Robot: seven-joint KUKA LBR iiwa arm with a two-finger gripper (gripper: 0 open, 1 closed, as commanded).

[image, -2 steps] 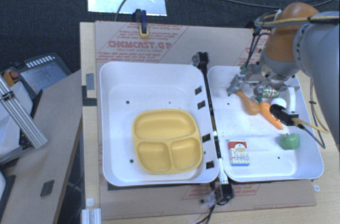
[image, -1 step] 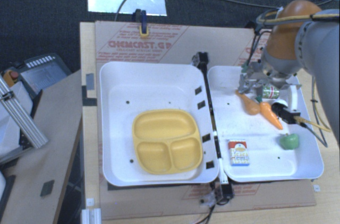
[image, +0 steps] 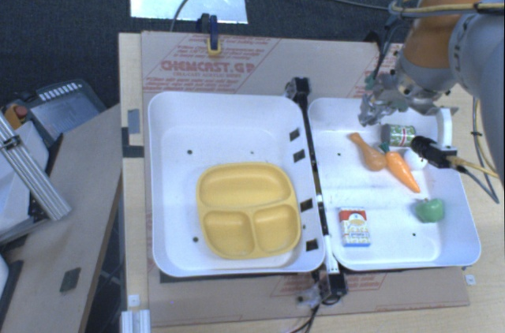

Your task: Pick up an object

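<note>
Four loose items are lying in the right-hand white plastic bin (image: 458, 245). You are looking at the approach step: the hand (image: 373, 114) is hovering near the bin's far edge, grasping nothing, just beside the small green-labelled can (image: 398, 136); its opening I cannot tell. Descending next calls for centring over the can.

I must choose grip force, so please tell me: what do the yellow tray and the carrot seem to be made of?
The yellow tray looks like moulded plastic with a smooth, slightly glossy finish and soft highlights on its rims. The carrot seems a plastic toy, uniformly orange and smooth, though rubber is possible.
</note>
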